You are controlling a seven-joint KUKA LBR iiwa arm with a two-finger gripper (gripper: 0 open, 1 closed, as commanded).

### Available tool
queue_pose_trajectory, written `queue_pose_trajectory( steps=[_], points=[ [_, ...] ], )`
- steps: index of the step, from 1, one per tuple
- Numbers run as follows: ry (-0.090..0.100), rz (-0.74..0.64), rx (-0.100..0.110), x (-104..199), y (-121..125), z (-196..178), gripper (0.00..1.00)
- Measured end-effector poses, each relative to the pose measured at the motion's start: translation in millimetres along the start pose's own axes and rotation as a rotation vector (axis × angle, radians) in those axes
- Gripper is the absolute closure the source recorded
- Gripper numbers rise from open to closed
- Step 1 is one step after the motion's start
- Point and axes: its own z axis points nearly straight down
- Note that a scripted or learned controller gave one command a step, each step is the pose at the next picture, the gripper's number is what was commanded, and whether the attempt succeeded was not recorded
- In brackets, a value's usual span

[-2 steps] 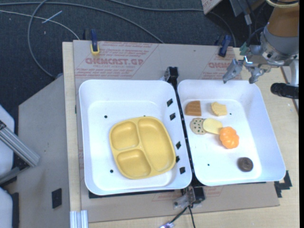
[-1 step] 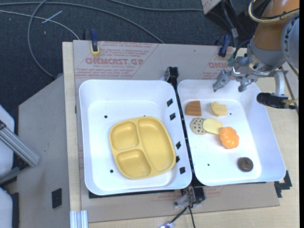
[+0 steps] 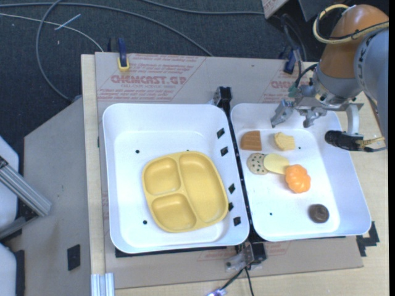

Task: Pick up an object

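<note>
The right bin holds several toy foods: a brown toast-like piece, a pale yellow wedge, a speckled cookie touching a yellow oblong piece, an orange lumpy fruit and a small brown disc. My gripper hangs over the back of this bin, just above and behind the yellow wedge. Its fingers are spread open with nothing between them.
The left bin carries a yellow divided plate near its middle. Black clips line the seam between the bins. The arm's grey wrist and orange band reach in from the upper right.
</note>
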Motion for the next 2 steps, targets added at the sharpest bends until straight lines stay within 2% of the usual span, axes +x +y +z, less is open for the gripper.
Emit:
queue_pose_trajectory(
  steps=[1, 2],
  points=[
    [0.000, -0.001, 0.000, 0.6, -0.5, 52.8, 0.00],
    [-0.001, -0.001, -0.008, 0.7, 1.8, 37.0, 1.00]
  ],
)
